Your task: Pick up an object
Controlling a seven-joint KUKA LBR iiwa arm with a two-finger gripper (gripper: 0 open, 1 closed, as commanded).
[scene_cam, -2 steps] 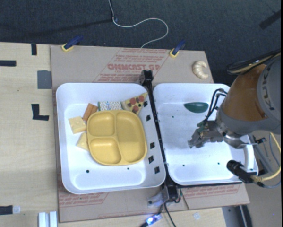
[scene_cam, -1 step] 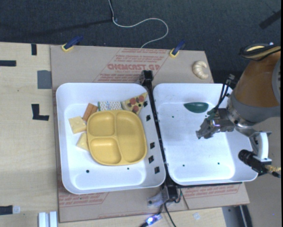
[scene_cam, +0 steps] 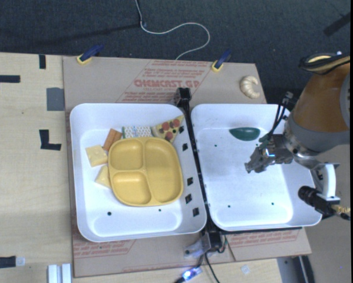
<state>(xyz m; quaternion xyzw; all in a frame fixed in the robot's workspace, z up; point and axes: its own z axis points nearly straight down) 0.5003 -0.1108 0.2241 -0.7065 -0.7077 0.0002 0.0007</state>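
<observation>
Two shallow white plastic bins sit mid-frame. The grey arm with the orange band (scene_cam: 320,108) leans in from the right edge, its wrist angled down-left, putting the two-finger gripper (scene_cam: 254,165) low over the right bin (scene_cam: 247,208); its grip state is unreadable. A dark green oval object (scene_cam: 245,134) lies just above, apart. The left bin (scene_cam: 126,220) holds a yellow divided plate (scene_cam: 145,171).
</observation>
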